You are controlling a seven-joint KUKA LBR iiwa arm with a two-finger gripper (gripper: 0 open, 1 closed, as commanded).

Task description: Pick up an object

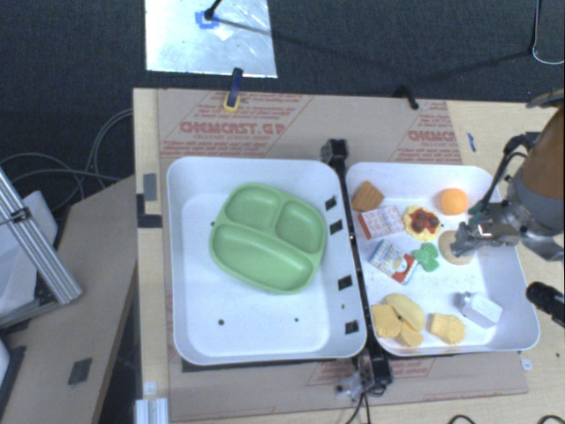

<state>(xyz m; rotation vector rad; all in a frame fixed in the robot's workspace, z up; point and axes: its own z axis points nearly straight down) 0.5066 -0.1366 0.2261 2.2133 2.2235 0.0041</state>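
Observation:
My gripper (468,235) reaches in from the right over the right bin (508,325), low above a tan round disc (452,249) that lies partly under it. Around it in the bin lie an orange ball (453,200), a red and yellow toy (422,223), a green piece (428,257), a small red and white packet (380,222), a blue and white packet (390,261), a brown bread piece (367,195), a banana (404,308), two yellow pieces (447,327) and a grey block (478,307).
The left bin (199,325) holds a green divided plate (268,236). A black divider with clips (346,237) runs between the bins. The arm's grey body (540,201) hangs over the right bin's right edge.

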